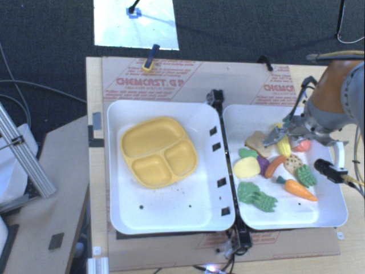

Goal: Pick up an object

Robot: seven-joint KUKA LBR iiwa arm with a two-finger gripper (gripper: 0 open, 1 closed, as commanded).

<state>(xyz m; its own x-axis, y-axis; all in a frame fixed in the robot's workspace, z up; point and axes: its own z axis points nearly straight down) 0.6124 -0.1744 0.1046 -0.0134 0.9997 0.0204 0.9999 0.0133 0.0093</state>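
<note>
A cardboard-covered worktop (171, 79) is sitting on dark carpet (51, 33). The arm (336, 93) is reaching into the right bin (331, 213), its fingers (283, 135) hovering over the toy food (276, 167); their opening cannot be told.

A yellow three-compartment plastic tray (158, 151) lies in the left white bin (122, 210); plastic toy foods (279, 170) cluster in the right white bin (325, 213).

One fixed camera looks down at a slant on both white bins (171, 110) from above
</note>
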